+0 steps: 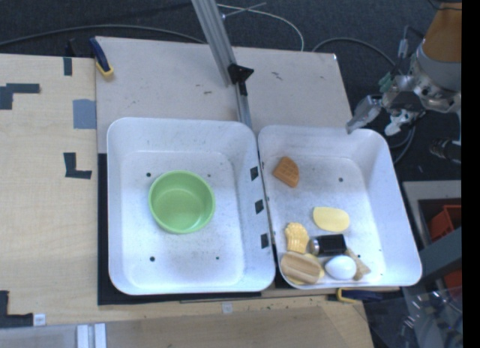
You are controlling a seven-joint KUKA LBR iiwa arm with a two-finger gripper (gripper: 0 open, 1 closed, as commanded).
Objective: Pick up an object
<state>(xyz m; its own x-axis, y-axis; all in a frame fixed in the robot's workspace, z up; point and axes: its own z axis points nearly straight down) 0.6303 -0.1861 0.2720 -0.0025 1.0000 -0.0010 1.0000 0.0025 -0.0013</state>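
Right bin, contents: one orange-brown wedge-shaped piece lying alone toward the far left; one pale yellow oval piece nearer the middle; and, crowded into the near corner, a yellow ridged piece, a small black block, a tan bun-shaped piece and a white egg-shaped piece, all touching or just beside one another. Left bin held one green bowl, upright. The gripper hung outside the right bin's far right corner, fingers spread wide with nothing between them, well apart from every item, the wedge lying to its near left.
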